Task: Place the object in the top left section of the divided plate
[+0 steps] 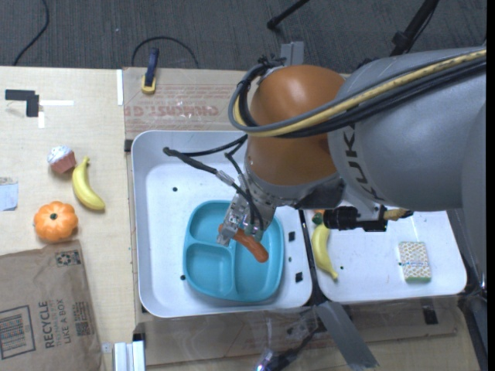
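A blue divided plate (216, 273) lies in the left white bin (158, 207), toward its front. An orange-red sausage-shaped object (253, 247) sits slantwise over the plate's right side, its lower end reaching the plate's right rim. My gripper (234, 229) hangs over the plate's upper right part, its tip right at the object's upper left end. The grey arm with its orange band (298, 122) covers the back of the bin and hides the grip itself. The plate's top left section (207, 224) shows bare blue.
A yellow banana (323, 250) and a small patterned block (415, 261) lie in the right bin (387, 288). On the bench to the left are a banana (87, 185), a cupcake (60, 159), a small pumpkin (56, 221) and a cardboard box (39, 308).
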Tool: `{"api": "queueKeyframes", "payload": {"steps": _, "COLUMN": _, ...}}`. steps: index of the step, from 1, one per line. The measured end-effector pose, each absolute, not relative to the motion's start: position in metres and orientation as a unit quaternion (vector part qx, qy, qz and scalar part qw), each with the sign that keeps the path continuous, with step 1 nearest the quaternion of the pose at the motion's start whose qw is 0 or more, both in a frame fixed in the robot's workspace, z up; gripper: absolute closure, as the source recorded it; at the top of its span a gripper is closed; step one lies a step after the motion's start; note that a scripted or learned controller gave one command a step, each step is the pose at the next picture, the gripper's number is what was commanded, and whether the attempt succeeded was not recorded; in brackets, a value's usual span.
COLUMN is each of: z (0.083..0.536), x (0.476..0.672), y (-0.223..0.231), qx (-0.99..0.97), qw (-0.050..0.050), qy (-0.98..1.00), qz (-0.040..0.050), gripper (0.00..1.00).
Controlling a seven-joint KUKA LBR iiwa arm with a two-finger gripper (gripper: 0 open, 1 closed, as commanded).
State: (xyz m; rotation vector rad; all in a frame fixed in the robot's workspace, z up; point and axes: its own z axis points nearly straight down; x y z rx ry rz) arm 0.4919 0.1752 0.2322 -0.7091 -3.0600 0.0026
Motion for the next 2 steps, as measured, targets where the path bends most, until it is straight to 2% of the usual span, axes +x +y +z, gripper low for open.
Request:
{"api": "queueKeyframes", "payload": {"steps": 1, "z": 0.092, "x": 0.48, "y": 0.105, "qx": -0.195, "qw": 0.0, "qy": -0.981, "qz": 0.0001, "gripper": 1.0}}
{"api": "queueKeyframes", "payload": {"steps": 2, "z": 0.132, "x": 0.478, "y": 0.108, "qx": -0.225, "qw": 0.0, "qy": -0.974, "qz": 0.0003, "gripper": 1.0}}
